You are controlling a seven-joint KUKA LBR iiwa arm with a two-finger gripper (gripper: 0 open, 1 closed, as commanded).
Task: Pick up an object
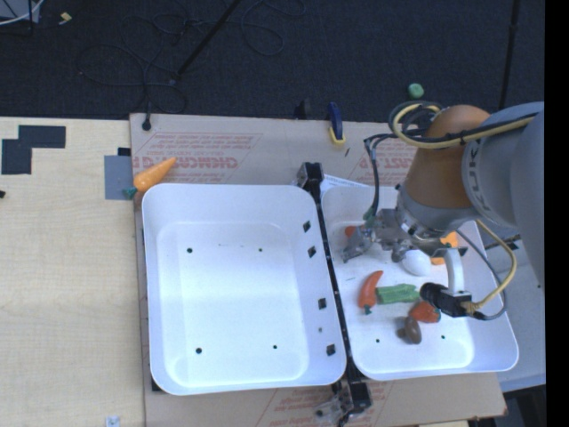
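The right bin (444, 358) holds several small items: an orange-red pepper (369, 289), a green piece (397, 294) beside it, a red piece (425, 312), a brown lump (409, 330) and a white egg-like object (414, 261). My gripper (372, 236) hangs low over the bin's back left part, just above the pepper and left of the white object. A small red bit (352, 232) lies by its left side. An orange piece (451, 238) peeks out from under the wrist. Nothing shows in the gripper's hold.
The left bin (178, 238) lies beside the right one, with a black divider (324, 274) between them. An orange carrot (153, 173) lies outside the left bin's back left corner. A blue clamp (335, 123) sits at the board's back edge. Cables loop around the wrist.
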